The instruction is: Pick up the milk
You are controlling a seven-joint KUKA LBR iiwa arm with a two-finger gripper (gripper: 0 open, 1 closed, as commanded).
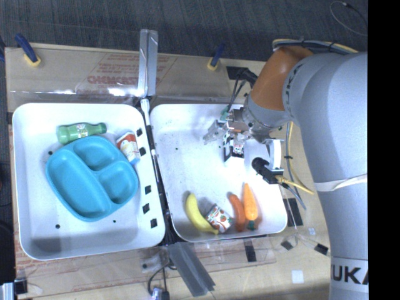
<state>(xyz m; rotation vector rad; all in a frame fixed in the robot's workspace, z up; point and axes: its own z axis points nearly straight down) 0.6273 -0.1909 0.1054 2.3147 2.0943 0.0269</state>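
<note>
Gripper (pixel 230 139) hangs over the upper right part of the right bin (pixel 187 167), with bare white floor under and around it. The wrist hides the tips from this angle, so I cannot tell whether the gripper is spread or closed. Nothing visibly held. Arm (pixel 325 105) comes in from the right, with its orange band (pixel 275 80) just up-right of the gripper.

Milk: two small red-and-white cartons are candidates, and I cannot tell which one it is.
- carton A (pixel 219 218): same bin as the gripper, well below it in the view, at the bin's bottom wall. It lies tilted, wedged between the banana (pixel 195 212) on its left and the carrots on its right, touching or nearly touching both.
- carton B (pixel 128 146): in the left bin (pixel 31 230), far left of the gripper across the divider. It sits just beside the upper right rim of the blue divided plate (pixel 92 177).

Neither carton is touching the gripper.

Other items:
- two carrots, the darker one (pixel 236 212) and the lighter one (pixel 249 204), side by side, below and slightly right of the gripper
- green bottle (pixel 80 130) lying on its side just above the plate, far left of the gripper
- blue clamps on the bench's far edge, one (pixel 216 56) above the gripper and one (pixel 28 50) far left
</note>
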